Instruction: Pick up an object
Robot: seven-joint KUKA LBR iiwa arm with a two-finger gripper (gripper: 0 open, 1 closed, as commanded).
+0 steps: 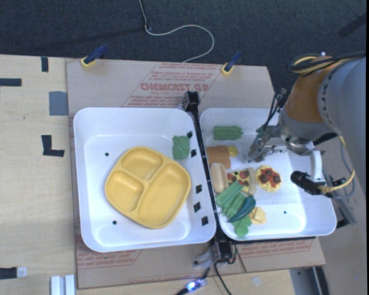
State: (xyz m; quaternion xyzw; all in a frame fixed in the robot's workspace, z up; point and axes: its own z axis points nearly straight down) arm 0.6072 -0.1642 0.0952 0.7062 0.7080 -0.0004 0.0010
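Gripper (256,153): low in right white bin (307,223), grip state cannot be told
Round red-topped toy pizza (269,177): just below gripper, apart

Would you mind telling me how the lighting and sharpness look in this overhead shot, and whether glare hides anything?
In the camera view, lighting is even and soft; the two white plastic bins are bright but not blown out, the yellow divided plate casts a faint shadow, and the small toy foods look slightly soft, as does the gripper.
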